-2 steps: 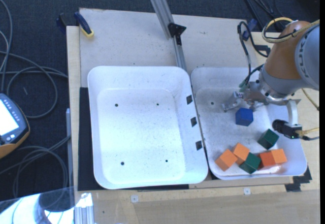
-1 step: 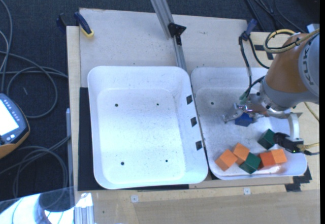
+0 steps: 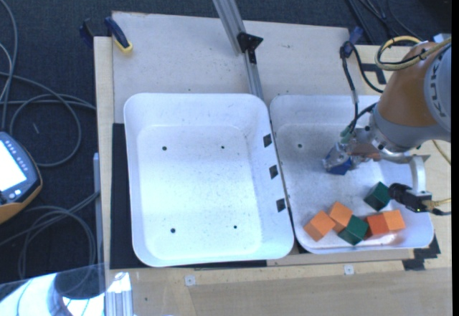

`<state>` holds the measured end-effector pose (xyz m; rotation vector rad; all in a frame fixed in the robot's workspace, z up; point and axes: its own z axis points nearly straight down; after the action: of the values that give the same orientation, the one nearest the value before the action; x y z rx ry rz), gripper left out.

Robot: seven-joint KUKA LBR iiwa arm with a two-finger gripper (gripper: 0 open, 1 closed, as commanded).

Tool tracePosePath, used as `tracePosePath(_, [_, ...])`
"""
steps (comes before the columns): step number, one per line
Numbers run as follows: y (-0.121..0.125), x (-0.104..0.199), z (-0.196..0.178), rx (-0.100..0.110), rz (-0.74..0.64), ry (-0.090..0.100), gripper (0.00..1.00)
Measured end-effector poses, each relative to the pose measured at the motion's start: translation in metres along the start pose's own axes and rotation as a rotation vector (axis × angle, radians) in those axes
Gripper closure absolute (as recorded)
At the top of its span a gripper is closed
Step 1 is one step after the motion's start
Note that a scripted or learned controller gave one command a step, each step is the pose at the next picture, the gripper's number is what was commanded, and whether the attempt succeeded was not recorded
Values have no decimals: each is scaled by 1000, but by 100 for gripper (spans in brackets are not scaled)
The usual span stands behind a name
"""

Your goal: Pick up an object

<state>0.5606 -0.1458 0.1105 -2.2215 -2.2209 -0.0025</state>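
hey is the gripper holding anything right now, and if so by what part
Cannot be told. The gripper is low in the right bin with something blue at its tip, but a grasp isn't visible.

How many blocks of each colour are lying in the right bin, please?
Orange blocks: 3
Green blocks: 2
Total: 5, all near the front of the right bin. A bluish item under the gripper is too unclear to count.
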Motion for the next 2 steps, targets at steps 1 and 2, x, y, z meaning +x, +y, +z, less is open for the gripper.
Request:
tracePosePath(1, [65,43,3,-4,-7,0,100])
tracePosePath(2, [94,-9,-59,-8,2,-5,100])
